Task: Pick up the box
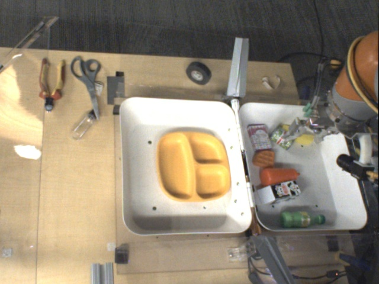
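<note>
Claw (309, 122), grip unclear, seemingly above far end of cluttered bin (355, 222), apart from box (287, 189)

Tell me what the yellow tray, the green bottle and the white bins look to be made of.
Yellow tray: probably moulded plastic, smooth, with soft highlights on its rounded compartments.
Green bottle: likely translucent plastic, with a glossy glint along its side.
White bins: seemingly thin formed plastic, semi-gloss, with rounded corners and a rolled rim.

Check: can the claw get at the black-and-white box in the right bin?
Probably yes. The black-and-white box lies uncovered, and the claw hangs over the same bin's far end. An orange toy close behind and a white cup beside it may crowd the approach.
</note>
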`<act>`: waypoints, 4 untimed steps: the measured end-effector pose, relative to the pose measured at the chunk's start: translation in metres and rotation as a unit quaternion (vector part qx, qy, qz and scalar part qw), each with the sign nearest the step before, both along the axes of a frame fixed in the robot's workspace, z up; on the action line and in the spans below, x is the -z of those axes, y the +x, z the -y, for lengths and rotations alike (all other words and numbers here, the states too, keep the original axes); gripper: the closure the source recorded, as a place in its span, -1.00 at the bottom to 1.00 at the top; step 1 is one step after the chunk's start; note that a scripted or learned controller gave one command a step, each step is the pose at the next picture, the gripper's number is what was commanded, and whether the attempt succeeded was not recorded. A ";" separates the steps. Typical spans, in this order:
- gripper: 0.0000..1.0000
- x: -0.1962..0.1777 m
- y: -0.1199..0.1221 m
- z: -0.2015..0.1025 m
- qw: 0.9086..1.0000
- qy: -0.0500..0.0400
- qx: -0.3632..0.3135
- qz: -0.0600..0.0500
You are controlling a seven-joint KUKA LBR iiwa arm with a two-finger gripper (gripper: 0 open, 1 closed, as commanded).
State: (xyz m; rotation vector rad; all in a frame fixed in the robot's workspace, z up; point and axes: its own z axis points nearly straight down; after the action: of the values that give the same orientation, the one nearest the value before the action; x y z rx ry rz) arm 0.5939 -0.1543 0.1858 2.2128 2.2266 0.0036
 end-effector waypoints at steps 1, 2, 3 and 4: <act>-1.00 0.091 0.054 -0.046 0.990 -0.003 -0.144 0.007; 1.00 0.077 0.057 -0.048 0.989 -0.002 -0.146 0.013; -1.00 0.077 0.057 -0.048 0.989 -0.002 -0.146 0.013; 1.00 0.065 0.059 -0.050 0.989 -0.003 -0.147 0.016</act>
State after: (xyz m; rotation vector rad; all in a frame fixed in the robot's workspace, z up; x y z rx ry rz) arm 0.6533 -0.1047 0.1208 1.8456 2.5065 0.0342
